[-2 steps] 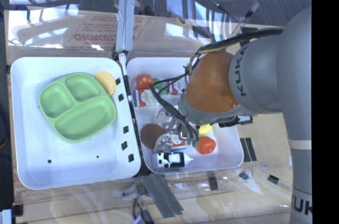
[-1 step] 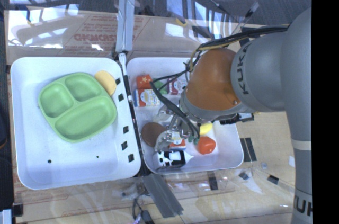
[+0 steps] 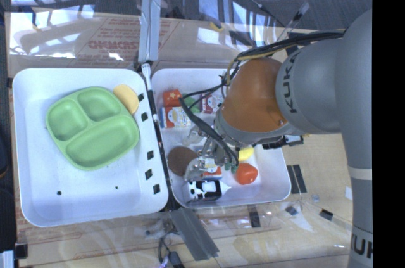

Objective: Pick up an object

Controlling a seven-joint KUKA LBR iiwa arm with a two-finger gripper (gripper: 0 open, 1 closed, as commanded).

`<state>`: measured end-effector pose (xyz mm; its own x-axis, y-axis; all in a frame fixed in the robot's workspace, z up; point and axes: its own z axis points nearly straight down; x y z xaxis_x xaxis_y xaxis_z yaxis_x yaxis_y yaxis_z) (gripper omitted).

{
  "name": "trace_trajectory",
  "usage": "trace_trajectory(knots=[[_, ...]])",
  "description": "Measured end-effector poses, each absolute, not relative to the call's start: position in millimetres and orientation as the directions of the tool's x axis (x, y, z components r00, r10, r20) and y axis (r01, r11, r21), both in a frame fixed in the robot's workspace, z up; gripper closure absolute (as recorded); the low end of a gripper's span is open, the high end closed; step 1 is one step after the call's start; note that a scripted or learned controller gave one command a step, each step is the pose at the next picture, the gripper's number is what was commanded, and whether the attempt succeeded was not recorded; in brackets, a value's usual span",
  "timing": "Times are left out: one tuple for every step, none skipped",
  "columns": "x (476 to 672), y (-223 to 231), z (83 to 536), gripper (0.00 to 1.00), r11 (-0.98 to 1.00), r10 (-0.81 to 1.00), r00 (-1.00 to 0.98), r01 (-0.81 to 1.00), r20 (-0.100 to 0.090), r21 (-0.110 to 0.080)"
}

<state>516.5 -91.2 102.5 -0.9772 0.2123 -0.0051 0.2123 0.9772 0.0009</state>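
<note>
Reaching in from the right, the arm (image 3: 316, 89) is being held low over the right bin (image 3: 278, 187), with the pincer (image 3: 209, 162) among the things there; whether it is wide or narrow cannot be told. A tomato (image 3: 246, 173), brown disc (image 3: 180, 159), red carton (image 3: 173, 99) and black-and-white toy (image 3: 204, 189) are lying around it. A green plate (image 3: 92, 127) and yellow piece (image 3: 126, 96) are being kept in the left bin (image 3: 38, 197).

Well left of my tool, the shallow white left bin (image 3: 38, 197) holds a green three-compartment plastic plate (image 3: 93, 127); a yellow rounded piece (image 3: 126, 96) touches its upper right rim.
</note>
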Motion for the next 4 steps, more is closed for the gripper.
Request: trace_trajectory(knots=[[491.1, -96.0, 98.2, 0.0, 0.921, 0.389, -0.921, 0.389, -0.03, 0.007], [589.2, -105.6, 97.9, 0.0, 0.832, 0.554, -0.832, 0.554, -0.002, 0.0], [536.0, -114.4, 100.1, 0.0, 0.84, 0.543, -0.84, 0.543, 0.002, -0.001], [498.4, -101.7, 91.4, 0.0, 0.707, 0.708, -0.707, 0.708, 0.0, 0.0]])
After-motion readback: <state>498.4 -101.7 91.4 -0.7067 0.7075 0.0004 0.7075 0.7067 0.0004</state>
